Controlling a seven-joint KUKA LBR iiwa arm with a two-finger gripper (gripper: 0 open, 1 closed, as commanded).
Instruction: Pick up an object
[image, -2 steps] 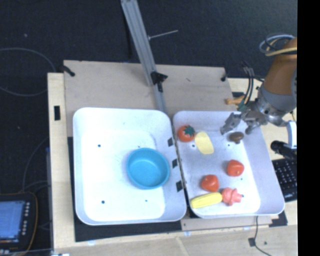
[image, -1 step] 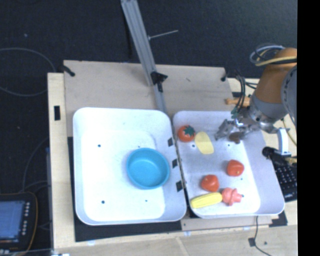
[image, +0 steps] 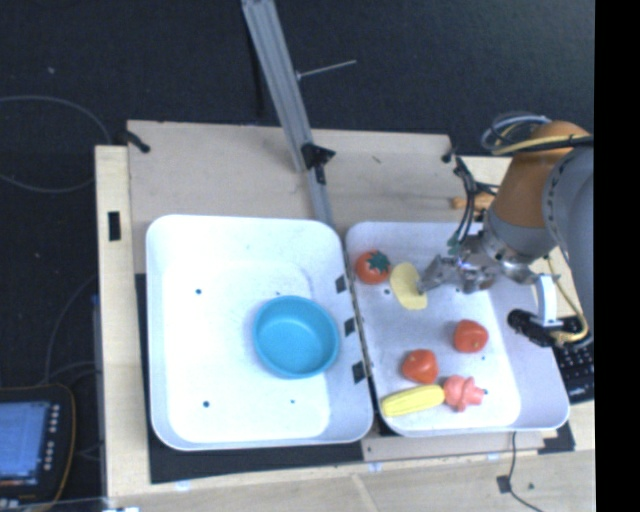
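Note:
My gripper (image: 432, 277) hangs low over the upper middle of the right bin (image: 500, 405), its tip right beside a pale yellow piece (image: 405, 285) and seemingly touching its right edge. Nothing shows held in it. A red tomato with a green top (image: 373, 266) lies just left of the yellow piece. Further down the bin are a red round fruit (image: 470, 336), an orange-red fruit (image: 420, 366), a yellow corn-like piece (image: 412, 401) and a pink toy (image: 462, 391).
The left bin (image: 180, 250) holds a blue bowl (image: 294, 336) near its right side. A grey metal pole (image: 290, 110) slants down to the divide between the bins. The arm's orange band (image: 520, 190) is above the right bin's far corner.

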